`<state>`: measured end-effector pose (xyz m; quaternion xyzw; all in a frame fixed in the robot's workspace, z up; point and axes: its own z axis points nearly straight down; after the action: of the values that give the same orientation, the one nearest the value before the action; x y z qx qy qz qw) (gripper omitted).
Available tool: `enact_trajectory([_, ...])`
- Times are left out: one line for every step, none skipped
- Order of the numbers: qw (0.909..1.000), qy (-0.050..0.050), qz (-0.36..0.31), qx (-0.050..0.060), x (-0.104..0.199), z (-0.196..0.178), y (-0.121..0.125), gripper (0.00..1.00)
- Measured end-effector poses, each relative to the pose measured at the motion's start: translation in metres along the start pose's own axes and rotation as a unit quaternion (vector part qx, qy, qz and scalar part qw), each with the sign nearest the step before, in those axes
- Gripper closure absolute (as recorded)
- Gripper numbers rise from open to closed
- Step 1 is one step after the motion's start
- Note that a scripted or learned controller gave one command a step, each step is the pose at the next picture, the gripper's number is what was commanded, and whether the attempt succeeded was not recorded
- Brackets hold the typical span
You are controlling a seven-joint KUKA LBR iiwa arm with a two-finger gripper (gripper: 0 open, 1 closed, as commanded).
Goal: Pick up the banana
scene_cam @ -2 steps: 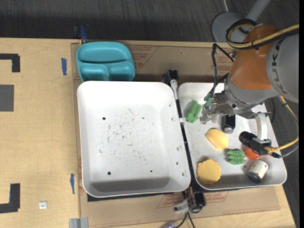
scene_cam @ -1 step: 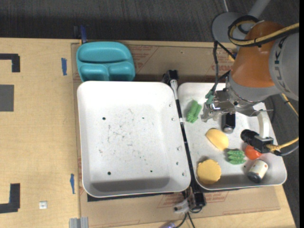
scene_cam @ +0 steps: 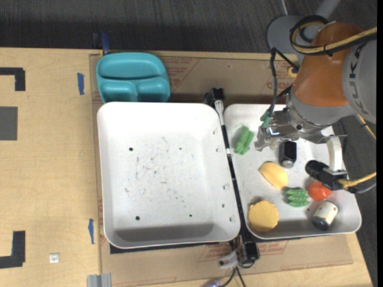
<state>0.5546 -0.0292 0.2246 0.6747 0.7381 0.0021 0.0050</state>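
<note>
Arm over the right bin, banana lying loose below the pincer.

The banana [scene_cam: 273, 174] is a short, plump, pale yellow piece with a smooth skin, lying on the floor of the right bin [scene_cam: 347, 223] near its middle, closer to the divider between the bins than to the right rim. The pincer [scene_cam: 287, 152] hangs just above and to the right of it, dark fingers pointing down with nothing between them; how wide they stand cannot be told. A green leafy piece [scene_cam: 295, 197] lies just beside the banana toward the near rim, and a round yellow thing [scene_cam: 263, 215] rests at the near-left corner.
</note>
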Motion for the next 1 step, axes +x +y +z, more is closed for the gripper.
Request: enact_trajectory([1.0000, -0.001, 0.000, -0.001, 0.0001, -0.0101, 0.0009, 1.00])
